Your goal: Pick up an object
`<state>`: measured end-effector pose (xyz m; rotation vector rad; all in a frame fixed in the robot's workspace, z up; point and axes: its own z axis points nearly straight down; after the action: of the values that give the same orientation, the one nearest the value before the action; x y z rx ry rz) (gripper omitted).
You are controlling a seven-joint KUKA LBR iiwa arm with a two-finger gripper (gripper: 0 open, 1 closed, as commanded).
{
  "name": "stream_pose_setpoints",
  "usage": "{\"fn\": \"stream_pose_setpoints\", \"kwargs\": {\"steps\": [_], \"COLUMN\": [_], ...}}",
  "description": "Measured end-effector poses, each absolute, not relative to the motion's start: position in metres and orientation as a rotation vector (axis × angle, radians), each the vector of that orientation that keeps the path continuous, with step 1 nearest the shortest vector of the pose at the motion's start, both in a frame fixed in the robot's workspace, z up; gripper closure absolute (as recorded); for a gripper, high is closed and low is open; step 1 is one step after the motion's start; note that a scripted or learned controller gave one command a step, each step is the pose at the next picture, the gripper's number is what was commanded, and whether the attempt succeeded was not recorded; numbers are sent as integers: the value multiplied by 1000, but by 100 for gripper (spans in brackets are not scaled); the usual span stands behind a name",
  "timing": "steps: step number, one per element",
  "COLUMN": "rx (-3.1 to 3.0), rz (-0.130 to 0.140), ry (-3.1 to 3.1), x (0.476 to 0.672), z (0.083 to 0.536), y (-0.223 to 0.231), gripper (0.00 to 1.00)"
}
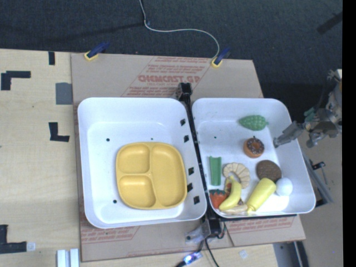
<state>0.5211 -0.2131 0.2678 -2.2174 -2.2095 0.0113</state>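
The right bin (289,115) holds several toy foods. Among them are a green leafy piece (253,122), a small brown doughnut (254,147), a green stick (214,170), a dark brown round piece (268,169), a white egg (284,187), a yellow bottle (261,193), a banana (234,196) and a red piece (218,197). My gripper (293,140) hangs over the bin's right rim, to the right of the doughnut. It is open, with nothing between its fingers. One grey finger (285,136) points left over the bin's edge.
The left bin (94,115) holds a yellow divided plate (151,175). Both bins rest on a cardboard sheet (161,77) clipped to the bench. A white cable (178,29) loops across the dark cloth behind. A beige ridged piece (236,171) lies beside the banana.
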Motion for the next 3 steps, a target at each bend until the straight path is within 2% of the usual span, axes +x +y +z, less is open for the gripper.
{"fn": "stream_pose_setpoints", "kwargs": {"steps": [1,3], "rx": [-2219,-2215], "rz": [2,6], "ry": [-2222,-2218], "x": [523,521], "z": [274,147], "y": [-212,-211], "gripper": [0,0]}}
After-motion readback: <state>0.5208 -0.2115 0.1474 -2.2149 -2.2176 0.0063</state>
